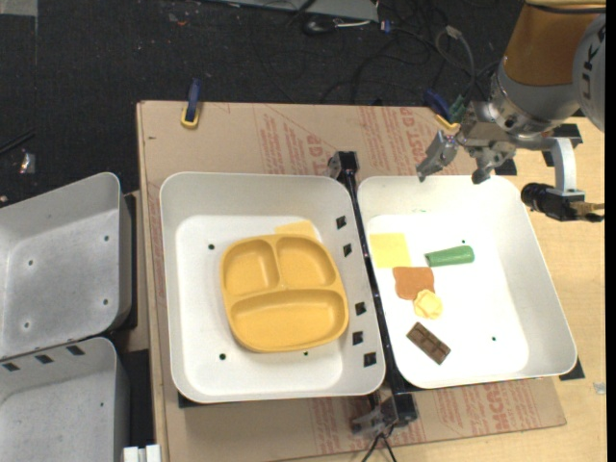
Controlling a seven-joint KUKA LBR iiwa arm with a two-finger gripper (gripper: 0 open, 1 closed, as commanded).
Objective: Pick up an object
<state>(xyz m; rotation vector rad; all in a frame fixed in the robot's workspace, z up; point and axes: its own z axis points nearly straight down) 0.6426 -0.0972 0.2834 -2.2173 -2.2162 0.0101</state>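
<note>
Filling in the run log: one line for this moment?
gripper: open, above right bin's far edge, holding nothing | green block, brown bar: in right bin | yellow tray: left bin

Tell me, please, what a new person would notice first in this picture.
The big yellow divided tray in the left bin draws the eye first. Next come the small pieces in the right bin, above all the green cylinder. The gripper hangs open over that bin's far edge, holding nothing.

My arm's orange band (553, 17) is gleaming glossy. Below me, the white bins (183, 210) are looking like smooth matt plastic, the yellow divided tray (285, 293) is shining softly, and brown cardboard (279, 133) is lying dull underneath.
</note>
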